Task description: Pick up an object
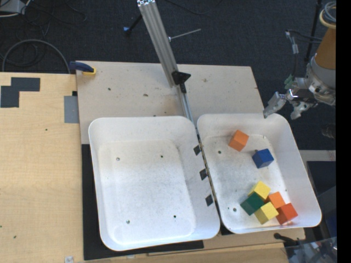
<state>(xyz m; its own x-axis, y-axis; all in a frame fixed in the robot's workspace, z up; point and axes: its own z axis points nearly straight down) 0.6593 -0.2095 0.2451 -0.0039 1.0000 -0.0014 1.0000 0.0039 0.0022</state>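
The right bin (299, 163) holds several small blocks. An orange block (238, 140) and a blue block (262, 158) lie apart in its upper half. Lower down, a cluster packs together a yellow block (261, 190), a green block (252, 203), another yellow block (266, 212), an orange block (276, 199) and a red block (287, 213). My gripper (285, 107) hangs above the bin's upper right corner, outside its rim, with its fingers spread open and nothing between them.
The left bin (104, 147) stands beside the right one, with black clips (202, 173) along the divide. A slanted aluminium rail (162, 40) rises behind the bins. A wooden bench (38, 163) lies at the left.
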